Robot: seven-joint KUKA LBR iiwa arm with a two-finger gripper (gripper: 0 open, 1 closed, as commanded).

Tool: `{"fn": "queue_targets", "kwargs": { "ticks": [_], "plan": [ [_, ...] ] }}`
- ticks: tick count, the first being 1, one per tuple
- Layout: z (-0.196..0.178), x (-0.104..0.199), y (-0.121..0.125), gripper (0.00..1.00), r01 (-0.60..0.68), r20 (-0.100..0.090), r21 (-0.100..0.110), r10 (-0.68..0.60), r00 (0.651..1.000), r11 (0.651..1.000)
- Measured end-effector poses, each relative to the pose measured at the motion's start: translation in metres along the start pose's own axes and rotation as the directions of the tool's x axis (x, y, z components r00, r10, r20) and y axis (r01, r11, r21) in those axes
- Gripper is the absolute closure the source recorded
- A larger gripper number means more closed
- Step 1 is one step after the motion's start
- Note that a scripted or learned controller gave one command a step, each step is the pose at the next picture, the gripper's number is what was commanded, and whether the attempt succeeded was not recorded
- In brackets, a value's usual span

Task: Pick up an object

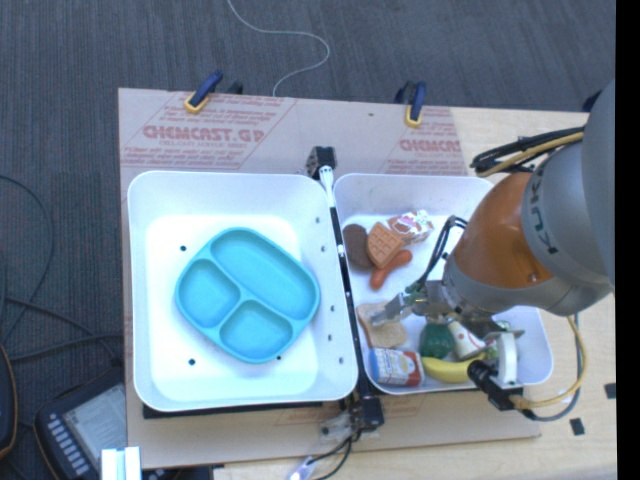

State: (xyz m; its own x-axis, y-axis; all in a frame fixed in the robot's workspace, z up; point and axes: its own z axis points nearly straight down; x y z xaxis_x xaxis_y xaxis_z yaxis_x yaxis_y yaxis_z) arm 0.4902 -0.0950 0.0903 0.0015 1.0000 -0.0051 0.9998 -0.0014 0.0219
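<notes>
Grey-and-orange arm comes in from the right of the frame and sits low over the right bin. Gripper is at centre-right, among the clutter; can't tell its state from this angle, the wrist covers it.

Camera view, candidates around it:
- Banana: just below the gripper, lower right. Long axis roughly left-right across the frame, slightly tilted, right end running toward the black fitting on the arm.
- Green item: directly below the gripper, between it and the banana. Roundish, no clear axis.
- Can: below-left, lying on its side, axis left-right, against the bin's bottom wall.
- Waffle and orange stick: up-left of the gripper. Stick's axis runs diagonal, lower-left to upper-right.
- Brown piece: further left, near the divider.

Nothing visibly between the jaws, so no grasp to report.

My read: the green item is nearest, so the move is a short drop toward the frame's bottom. Banana is partly under the arm, a poorer target.

Left bin holds a blue tray, well apart. Both bins sit on the worktop.
</notes>
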Motion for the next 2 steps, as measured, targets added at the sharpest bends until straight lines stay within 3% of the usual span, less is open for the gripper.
{"fn": "queue_targets", "kwargs": {
  "ticks": [2],
  "plan": [
    [0.0001, 0.0002, 0.0000, 0.00, 0.000, 0.000, 0.000, 0.000, 1.000, 1.000]
  ]
}}
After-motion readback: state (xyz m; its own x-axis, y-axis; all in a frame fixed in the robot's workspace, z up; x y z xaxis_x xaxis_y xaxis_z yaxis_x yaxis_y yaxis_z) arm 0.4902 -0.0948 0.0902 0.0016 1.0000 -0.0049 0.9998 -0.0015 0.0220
